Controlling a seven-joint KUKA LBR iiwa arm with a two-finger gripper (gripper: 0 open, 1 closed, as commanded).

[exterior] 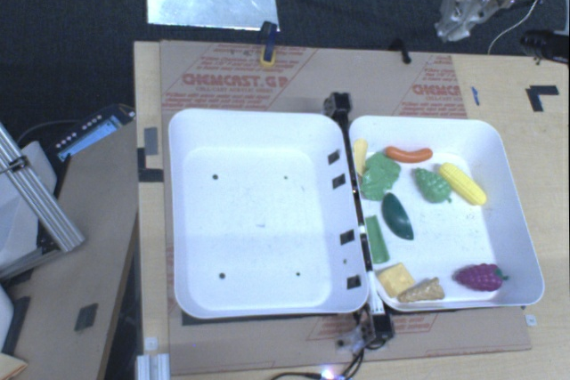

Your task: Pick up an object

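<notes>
1. Two bins sit side by side on the bench [294, 71], and I'm taking the right bin [512, 218] as my landmark; every candidate object lies inside it, while the left bin [258, 209] holds nothing I'd go for.
2. My tool [459, 13] hangs beyond the right bin's far rim, out past the bench edge over the dark floor [71, 13]; whether it's released or clenched, I cannot tell from this angle.
3. So the relation that matters: everything I might pick lies toward the near side from the tool, and lower.
4. Closest to the tool along the bin's far wall are the orange sausage [409, 154], its long axis running parallel to that wall, and the yellow corn [463, 182], lying at a slant toward the bin's right wall.
5. Between them sits a green bumpy piece [433, 185]; my guess is the corn is easier to grip across its width.
6. Purple grapes [479, 277] lie at the bin's near right corner, well apart from the rest, with plenty of room.
7. The bin floor looks smooth and white; I'd judge objects could slide when nudged.
</notes>
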